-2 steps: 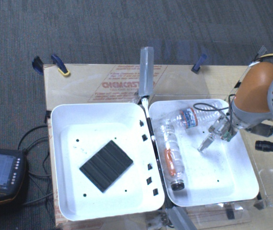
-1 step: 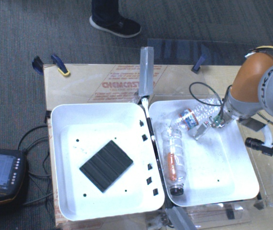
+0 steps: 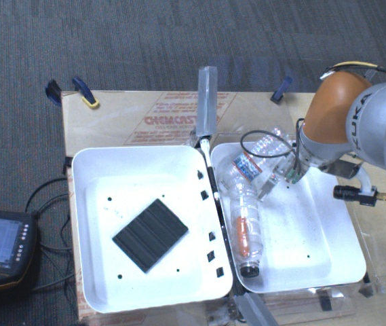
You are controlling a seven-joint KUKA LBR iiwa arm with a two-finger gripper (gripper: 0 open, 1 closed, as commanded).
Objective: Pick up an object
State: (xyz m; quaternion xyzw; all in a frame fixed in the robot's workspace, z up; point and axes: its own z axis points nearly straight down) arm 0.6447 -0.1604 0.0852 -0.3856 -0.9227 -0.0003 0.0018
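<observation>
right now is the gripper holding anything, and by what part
Cannot be told. The gripper sits low in the right bin beside the clear plastic bottles, but no object shows in it.

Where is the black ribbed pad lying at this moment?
In the camera view, the black ribbed pad lies flat in the left white bin, near its middle and turned at an angle, well apart from the clear plastic bottles in the right bin.

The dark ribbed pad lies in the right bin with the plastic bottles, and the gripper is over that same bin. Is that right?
Not quite. The camera view shows the dark ribbed pad lying alone in the left bin, not the right one. The plastic bottles are in the right bin, and the gripper is over that bin, as you said.
</observation>
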